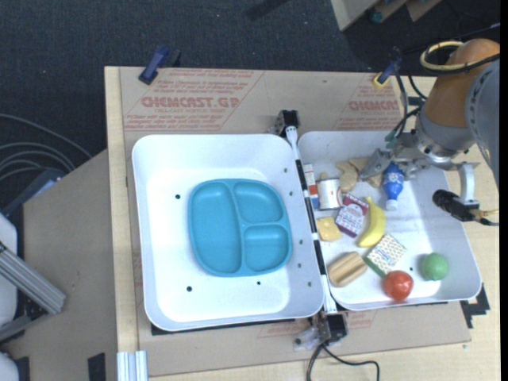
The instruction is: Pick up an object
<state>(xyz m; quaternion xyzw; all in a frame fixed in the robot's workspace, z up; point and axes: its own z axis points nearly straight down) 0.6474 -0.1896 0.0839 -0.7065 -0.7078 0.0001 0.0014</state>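
**End effector low over the right bin's far corner**

Over the far part of the right bin (pixel 456 236), the end effector (pixel 390 165) hangs close to a small blue-and-white bottle (pixel 393 183), with the grey arm (pixel 452 109) reaching in from the right; whether it is apart, together or clamped on anything cannot be told from this angle. Just beside the bottle toward the bin's middle lies a yellow banana (pixel 373 225), touching a purple-and-white packet (pixel 351 217). Nearer the front edge sit a bread roll (pixel 347 268), a red tomato (pixel 398 285), a green ball (pixel 433 267) and a small patterned box (pixel 386 252) between the roll and the ball. A small can (pixel 328 194) stands near the divider side. The left bin (pixel 159 173) holds a blue divided tray (pixel 239 227) at its centre. Both bins rest on the desk (pixel 127 213).
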